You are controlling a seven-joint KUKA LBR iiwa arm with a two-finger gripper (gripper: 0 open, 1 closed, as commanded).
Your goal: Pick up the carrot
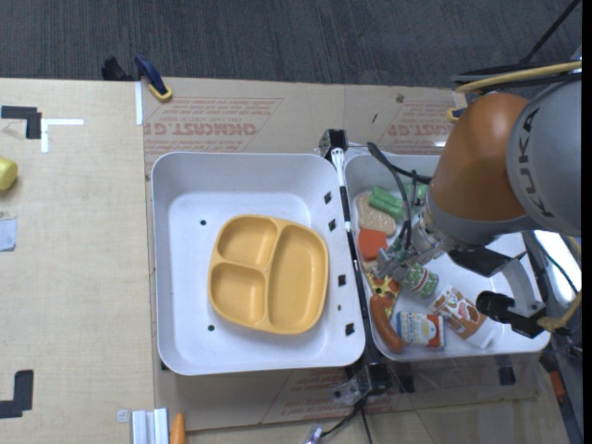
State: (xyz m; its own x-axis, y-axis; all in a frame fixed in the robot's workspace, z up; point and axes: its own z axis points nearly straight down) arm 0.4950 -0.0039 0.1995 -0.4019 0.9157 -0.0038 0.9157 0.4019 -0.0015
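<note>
Camera view: arm is reaching over the right bin, gripper hanging low among the toy food, grip state unclear. Carrot is lying just below-left of the gripper, apparently not grasped.

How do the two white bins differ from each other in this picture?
The left bin holds one yellow divided plate; the right bin holds several small items, among them food packets. The left bin lies in open view; the arm covers part of the right bin. Both are shallow, white and side by side.
</note>
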